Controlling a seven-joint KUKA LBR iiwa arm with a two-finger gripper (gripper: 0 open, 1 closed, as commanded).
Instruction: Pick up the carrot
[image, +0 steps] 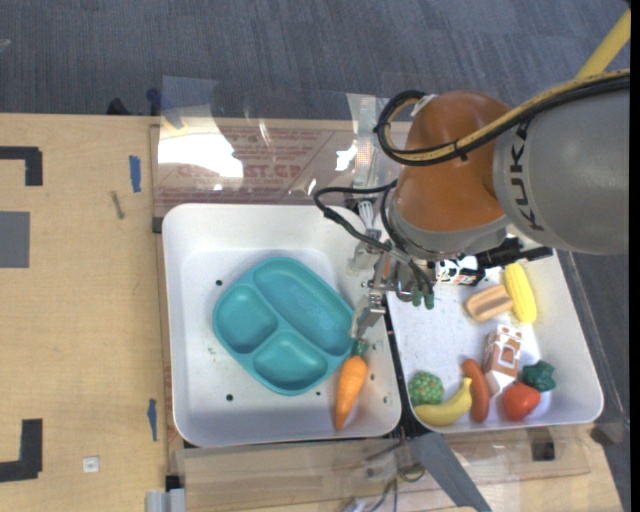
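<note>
The orange carrot with its green top lies in the left bin, in the front right corner, close to the wall shared with the right bin. It points toward the front edge, its green end toward the back. My gripper hangs under the orange wrist band, just behind and above the carrot's green top, over the shared wall. Nothing visible is held in it. The arm's bulk hides the back of the right bin.
A teal divided plate lies in the left bin just left of the carrot. The right bin holds corn, a hot dog bun, a small box, a banana, broccoli, a sausage and a tomato.
</note>
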